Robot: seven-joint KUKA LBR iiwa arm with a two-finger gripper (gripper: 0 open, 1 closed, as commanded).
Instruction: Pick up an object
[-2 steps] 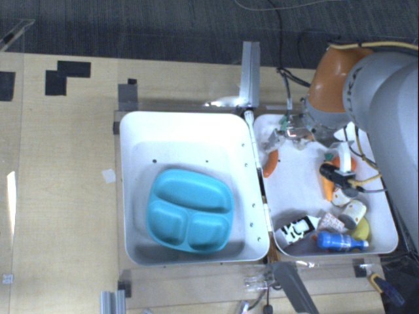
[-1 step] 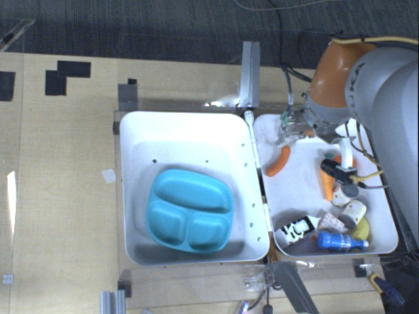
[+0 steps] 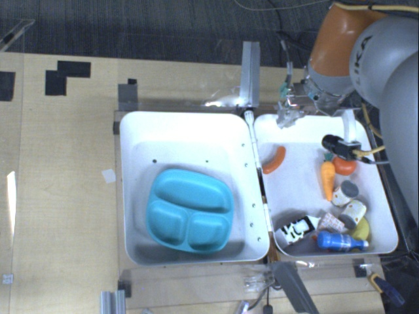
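One sausage (image 3: 273,159) lies below fingers (image 3: 288,113), apart, rt bin (image 3: 386,241).

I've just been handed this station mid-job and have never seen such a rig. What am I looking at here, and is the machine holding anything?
One camera looks down at a slant on a bench with two shallow white bins. The grey arm with the orange band reaches in from the right; its gripper hangs over the far edge of the right bin, with nothing visible between its fingers. The left bin holds a blue divided tray. The right bin holds small items: a sausage, a carrot, a tomato, a blue bottle and a black-and-white toy.
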